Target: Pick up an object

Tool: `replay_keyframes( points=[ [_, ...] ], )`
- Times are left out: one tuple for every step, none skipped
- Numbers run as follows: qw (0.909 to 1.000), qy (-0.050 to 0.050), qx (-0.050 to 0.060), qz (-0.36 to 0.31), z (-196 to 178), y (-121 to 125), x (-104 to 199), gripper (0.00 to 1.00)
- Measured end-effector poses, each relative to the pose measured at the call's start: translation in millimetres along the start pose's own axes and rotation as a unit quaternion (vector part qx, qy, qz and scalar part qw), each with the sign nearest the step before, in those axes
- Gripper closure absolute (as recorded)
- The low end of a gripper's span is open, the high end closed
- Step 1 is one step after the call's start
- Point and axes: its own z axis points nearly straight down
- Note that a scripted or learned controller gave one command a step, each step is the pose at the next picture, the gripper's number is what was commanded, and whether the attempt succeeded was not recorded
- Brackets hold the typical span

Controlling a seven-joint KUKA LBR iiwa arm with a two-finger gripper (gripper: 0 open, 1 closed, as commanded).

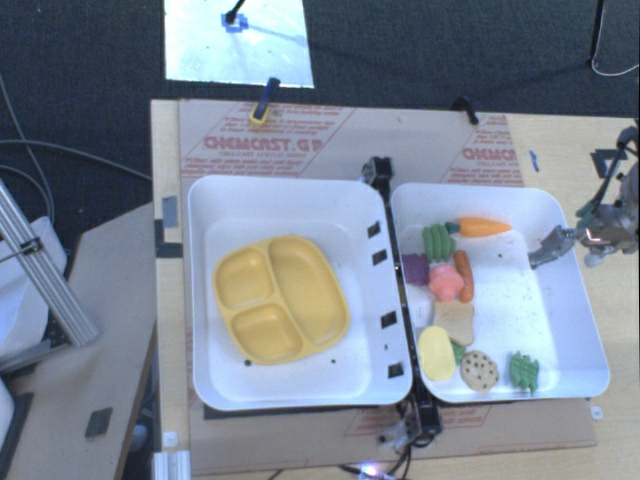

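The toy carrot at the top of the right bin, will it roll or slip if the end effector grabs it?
The carrot looks rounded and tapered, so it may roll if nudged. Its smooth, plastic-looking surface could slip from a pinch near the narrow tip. It lies flat and apart from the other toys, so it probably won't tip.

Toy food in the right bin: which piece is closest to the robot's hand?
The carrot. It lies at the top of the pile, its orange tip pointing toward the hand, while the cookie and the other pieces sit farther away.
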Motion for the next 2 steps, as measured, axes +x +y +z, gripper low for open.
replay_keyframes(
  points=[
    [1.0000,0.002,0.005,0.003,105,-51,-7,0.00],
    [1.0000,-0.001,-0.002,-0.003,154,11,44,0.00]
  ],
)
